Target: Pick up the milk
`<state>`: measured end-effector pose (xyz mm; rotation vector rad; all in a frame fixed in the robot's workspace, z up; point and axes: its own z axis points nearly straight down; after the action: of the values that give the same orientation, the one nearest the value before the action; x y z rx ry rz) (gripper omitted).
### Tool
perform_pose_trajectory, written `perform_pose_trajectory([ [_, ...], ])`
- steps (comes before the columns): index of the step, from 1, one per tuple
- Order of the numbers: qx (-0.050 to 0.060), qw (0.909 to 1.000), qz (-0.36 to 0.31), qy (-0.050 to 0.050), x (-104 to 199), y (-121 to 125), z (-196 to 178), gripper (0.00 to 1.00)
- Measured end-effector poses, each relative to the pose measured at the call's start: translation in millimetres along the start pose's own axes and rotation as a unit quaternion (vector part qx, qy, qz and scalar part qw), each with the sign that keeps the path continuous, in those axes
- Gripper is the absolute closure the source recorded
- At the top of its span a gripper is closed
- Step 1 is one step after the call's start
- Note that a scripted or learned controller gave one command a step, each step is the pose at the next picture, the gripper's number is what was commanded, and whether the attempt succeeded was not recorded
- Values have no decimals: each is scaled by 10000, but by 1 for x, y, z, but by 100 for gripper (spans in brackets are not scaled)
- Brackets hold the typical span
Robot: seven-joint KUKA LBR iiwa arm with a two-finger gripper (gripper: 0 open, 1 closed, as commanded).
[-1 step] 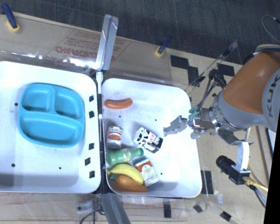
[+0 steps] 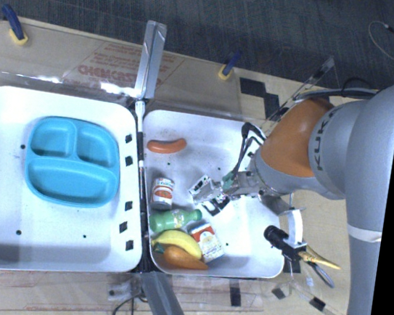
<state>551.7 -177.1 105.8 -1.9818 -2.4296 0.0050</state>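
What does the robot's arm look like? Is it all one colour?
No, two colours! The arm is mostly smooth, rounded grey, with a shiny orange band above the wrist. Dark letters are printed on the grey part near the band and again lower down. Thin black cables loop beside the wrist. The gripper at the tip is small, silvery metal with dark parts.

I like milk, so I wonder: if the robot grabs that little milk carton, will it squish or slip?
The milk carton looks like a small box with flat sides, so it probably won't roll. It lies tilted, wedged against the banana and green bottle, so it may slide or nudge them when lifted. If it's real cardboard, a hard squeeze could dent it.
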Motion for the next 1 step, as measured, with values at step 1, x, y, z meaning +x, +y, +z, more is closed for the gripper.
perform_pose_trajectory([
  [1,22,10000,-20,4,-1,-1,-7,100],
])
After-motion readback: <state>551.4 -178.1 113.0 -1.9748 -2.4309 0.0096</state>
